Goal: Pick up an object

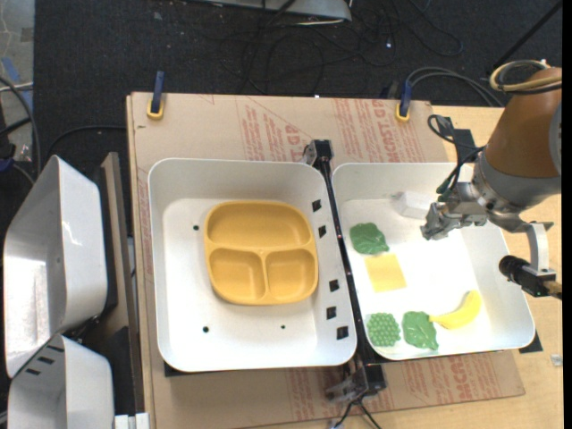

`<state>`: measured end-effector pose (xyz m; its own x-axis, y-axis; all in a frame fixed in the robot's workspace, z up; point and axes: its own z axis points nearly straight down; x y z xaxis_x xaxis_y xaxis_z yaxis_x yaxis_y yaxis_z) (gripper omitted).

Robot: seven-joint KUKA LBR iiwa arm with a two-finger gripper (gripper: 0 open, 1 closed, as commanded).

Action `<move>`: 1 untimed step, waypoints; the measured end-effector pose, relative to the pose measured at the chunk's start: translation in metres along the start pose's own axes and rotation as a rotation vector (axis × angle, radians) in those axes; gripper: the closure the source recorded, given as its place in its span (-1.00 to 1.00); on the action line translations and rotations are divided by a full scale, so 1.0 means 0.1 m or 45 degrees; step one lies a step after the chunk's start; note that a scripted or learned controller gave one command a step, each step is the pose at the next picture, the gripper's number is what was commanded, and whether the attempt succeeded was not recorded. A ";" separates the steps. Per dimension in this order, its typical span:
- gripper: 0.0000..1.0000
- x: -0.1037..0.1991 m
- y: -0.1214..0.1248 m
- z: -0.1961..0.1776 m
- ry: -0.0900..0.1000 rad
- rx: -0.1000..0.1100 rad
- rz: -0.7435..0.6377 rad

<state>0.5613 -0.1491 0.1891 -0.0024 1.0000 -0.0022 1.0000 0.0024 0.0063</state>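
Note:
The right bin (pixel 500 266) holds a green leafy piece (pixel 367 238), a yellow square slice (pixel 386 273), a green bumpy piece (pixel 383 329), another green leafy piece (pixel 419 330) and a yellow banana (pixel 458 312). My gripper (pixel 435 222) hangs over the bin's upper right part, above and to the right of the upper leafy piece, apart from all the food. A pale smudge (pixel 409 205) lies just left of it on the bin floor.
The left bin (pixel 179 239) carries a yellow divided tray (pixel 262 250). A black divider (pixel 335 239) runs between the bins. White containers (pixel 49 266) stand off the bench at the left. Cables lie behind the bench.

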 end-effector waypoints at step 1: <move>1.00 0.03 0.05 -0.44 0.001 0.002 -0.002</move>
<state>0.5657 -0.1462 0.2327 -0.0038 1.0000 -0.0017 1.0000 0.0038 0.0050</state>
